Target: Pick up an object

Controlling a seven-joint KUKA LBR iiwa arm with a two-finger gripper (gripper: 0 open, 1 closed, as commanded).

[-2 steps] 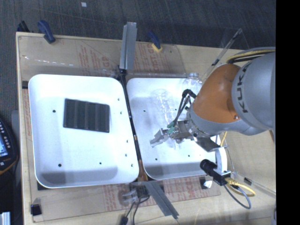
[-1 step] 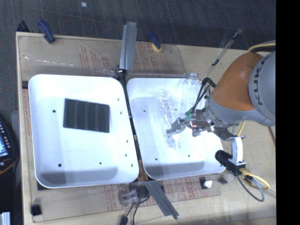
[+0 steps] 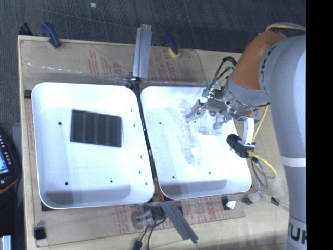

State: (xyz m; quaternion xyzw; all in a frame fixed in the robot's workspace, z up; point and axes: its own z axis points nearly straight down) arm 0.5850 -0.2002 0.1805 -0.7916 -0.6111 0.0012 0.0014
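Note:
A dark grey ribbed rectangular pad [image 3: 96, 128] lies flat in the left bin [image 3: 52, 184], toward its upper left. A crumpled clear plastic item [image 3: 188, 137] lies in the right bin [image 3: 171, 184], running from its top middle down toward the centre. My gripper [image 3: 207, 117] hangs over the upper right part of the right bin, just right of the clear plastic. Its two fingers [image 3: 194, 112] stand apart, open, and I see nothing solid held between them. The plastic's edges are hard to make out against the white bin.
A metal divider bar [image 3: 141, 51] rises behind the seam between the bins. Blue clamps [image 3: 52, 35] sit on the bench's back edge. Cables [image 3: 257, 163] and a black fitting [image 3: 237, 145] hang off the wrist near the right bin's right wall.

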